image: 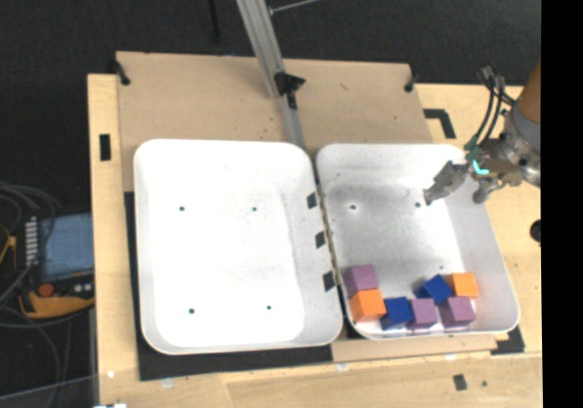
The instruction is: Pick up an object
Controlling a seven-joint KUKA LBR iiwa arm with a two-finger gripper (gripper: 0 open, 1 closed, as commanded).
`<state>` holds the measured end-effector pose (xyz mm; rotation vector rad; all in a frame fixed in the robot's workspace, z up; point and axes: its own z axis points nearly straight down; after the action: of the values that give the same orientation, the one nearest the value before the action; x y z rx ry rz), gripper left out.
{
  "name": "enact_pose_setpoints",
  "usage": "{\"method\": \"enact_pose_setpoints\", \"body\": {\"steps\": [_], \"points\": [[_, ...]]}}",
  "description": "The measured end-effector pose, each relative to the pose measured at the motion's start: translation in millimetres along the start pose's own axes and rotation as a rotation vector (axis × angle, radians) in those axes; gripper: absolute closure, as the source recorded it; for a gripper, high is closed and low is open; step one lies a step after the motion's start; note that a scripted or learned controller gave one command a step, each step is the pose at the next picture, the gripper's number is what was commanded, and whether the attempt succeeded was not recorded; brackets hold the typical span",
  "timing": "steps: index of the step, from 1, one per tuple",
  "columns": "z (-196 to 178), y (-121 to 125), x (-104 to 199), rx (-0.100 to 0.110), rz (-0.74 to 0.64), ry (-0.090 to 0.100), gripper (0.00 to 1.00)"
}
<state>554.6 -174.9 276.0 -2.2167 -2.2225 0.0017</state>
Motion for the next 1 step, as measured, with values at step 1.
{"method": "enact_pose_setpoints", "body": {"steps": [1], "points": [[-2.0, 0.7, 0.1, -0.004, 0.000, -0.001, 0.00]]}}
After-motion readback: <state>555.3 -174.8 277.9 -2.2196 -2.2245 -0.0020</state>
